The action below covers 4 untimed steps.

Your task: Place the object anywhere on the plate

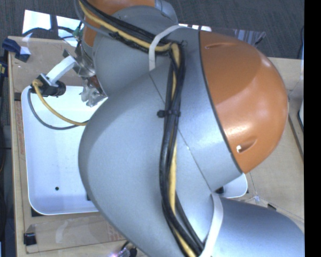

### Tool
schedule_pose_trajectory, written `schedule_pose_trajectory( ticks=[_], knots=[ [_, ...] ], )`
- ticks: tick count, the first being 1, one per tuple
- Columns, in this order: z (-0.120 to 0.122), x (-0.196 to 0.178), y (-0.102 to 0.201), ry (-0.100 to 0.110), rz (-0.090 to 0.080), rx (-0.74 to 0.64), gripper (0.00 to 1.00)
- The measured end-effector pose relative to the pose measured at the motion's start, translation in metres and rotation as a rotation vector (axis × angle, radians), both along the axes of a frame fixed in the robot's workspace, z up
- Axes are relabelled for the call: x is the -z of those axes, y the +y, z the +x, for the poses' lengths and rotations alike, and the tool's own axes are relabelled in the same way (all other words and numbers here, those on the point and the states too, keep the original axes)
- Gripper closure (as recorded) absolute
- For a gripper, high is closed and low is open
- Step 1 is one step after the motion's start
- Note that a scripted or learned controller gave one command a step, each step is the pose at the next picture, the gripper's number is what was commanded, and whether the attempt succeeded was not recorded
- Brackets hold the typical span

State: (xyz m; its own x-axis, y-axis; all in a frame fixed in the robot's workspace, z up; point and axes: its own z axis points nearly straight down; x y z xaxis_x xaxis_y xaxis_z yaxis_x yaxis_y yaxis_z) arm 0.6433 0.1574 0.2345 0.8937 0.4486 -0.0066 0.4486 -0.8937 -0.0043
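camera view: arm (pixel 166 143) sprawls across both bins, gripper (pixel 91 92) over the left bin's (pixel 48 165) top edge.
grip state: can't tell. object and plate hidden under the arm; best to descend slowly and confirm the plate first.

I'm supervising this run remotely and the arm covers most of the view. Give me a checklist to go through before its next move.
1. Gripper located, over the left bin's far end: ok.
2. Object between fingers: cannot tell.
3. Plate located: cannot tell, arm blocks the middle.
4. Left bin rim intact, seated on the bench: ok.
5. Yellow cable free of snags: ok, hangs loose above the bin floor.
6. Right bin contents: cannot tell.
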Motion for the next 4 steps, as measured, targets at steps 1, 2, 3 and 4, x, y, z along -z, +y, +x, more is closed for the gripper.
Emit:
schedule_pose_trajectory(
  ticks=[1, 2, 3, 4],
  knots=[
    [-0.01, 0.034, -0.03, -0.002, -0.002, 0.258, 1.0],
    [0.007, 0.043, -0.071, -0.004, -0.003, 0.257, 1.0],
    [-0.002, 0.02, -0.126, 0.002, 0.002, -0.001, 1.0],
    [-0.002, 0.007, -0.048, -0.005, 0.0, 0.18, 1.0]
  ],
)
